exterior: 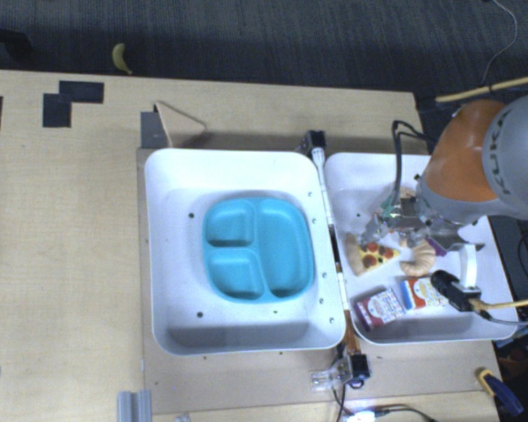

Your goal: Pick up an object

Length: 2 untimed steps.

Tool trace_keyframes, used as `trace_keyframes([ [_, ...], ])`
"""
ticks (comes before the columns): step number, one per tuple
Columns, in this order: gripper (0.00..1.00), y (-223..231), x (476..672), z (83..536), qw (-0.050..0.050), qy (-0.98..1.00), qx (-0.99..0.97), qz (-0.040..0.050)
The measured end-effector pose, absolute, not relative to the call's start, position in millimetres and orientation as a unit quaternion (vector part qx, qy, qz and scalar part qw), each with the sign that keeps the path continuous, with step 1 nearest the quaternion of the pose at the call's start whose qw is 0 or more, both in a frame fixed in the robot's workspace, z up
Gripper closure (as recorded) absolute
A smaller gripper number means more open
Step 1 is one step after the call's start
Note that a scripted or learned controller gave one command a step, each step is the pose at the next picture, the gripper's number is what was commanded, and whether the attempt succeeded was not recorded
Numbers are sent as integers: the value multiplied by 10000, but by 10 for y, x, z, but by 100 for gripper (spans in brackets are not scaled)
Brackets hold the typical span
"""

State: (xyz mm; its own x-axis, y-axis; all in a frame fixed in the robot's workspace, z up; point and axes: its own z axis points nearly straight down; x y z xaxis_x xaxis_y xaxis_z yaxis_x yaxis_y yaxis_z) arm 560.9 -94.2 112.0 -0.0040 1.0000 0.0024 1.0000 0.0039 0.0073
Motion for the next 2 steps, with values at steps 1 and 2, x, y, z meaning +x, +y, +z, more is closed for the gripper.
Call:
trace_keyframes([
  [1,100,-934,5621,1229,25,7090,7052,46],
  [2,0,-934,5620,1229,24,7091,7050,45],
])
